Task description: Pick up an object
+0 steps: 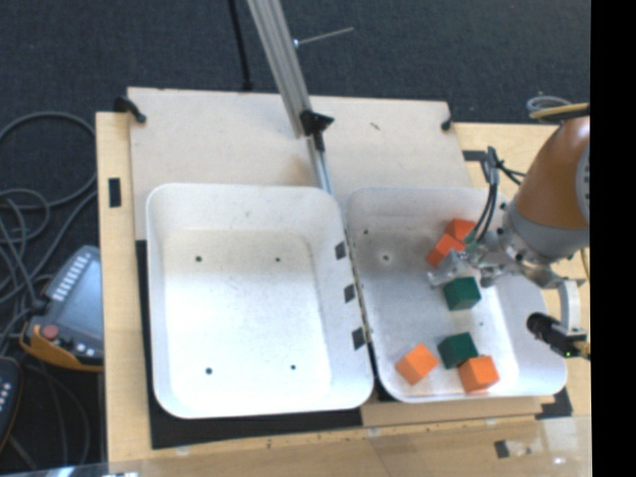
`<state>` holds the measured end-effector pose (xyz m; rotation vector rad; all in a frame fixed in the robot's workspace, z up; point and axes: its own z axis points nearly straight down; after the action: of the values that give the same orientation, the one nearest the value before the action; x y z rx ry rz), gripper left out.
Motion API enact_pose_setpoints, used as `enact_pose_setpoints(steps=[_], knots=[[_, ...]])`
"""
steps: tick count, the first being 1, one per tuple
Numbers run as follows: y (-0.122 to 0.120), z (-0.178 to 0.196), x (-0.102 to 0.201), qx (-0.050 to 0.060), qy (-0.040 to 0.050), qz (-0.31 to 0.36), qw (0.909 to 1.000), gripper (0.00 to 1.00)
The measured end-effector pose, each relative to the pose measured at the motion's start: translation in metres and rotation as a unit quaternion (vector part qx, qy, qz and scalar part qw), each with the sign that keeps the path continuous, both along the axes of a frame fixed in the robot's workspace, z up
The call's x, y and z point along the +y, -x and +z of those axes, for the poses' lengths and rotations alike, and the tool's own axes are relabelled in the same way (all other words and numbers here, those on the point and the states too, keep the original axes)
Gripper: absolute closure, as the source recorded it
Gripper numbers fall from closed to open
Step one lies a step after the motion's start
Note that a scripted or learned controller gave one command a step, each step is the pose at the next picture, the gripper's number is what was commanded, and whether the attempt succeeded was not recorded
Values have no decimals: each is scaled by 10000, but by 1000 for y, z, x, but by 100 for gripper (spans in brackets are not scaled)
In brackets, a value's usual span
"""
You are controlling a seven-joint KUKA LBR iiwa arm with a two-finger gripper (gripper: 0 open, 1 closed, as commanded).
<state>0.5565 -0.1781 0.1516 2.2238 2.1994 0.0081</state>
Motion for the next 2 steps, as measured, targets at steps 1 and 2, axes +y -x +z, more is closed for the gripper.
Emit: enact_pose_setpoints(steps=[1,2], knots=[[-22,-55,-8,36,-6,60,10000,0],[-22,-43,-9,13,11,72,10000,100]])
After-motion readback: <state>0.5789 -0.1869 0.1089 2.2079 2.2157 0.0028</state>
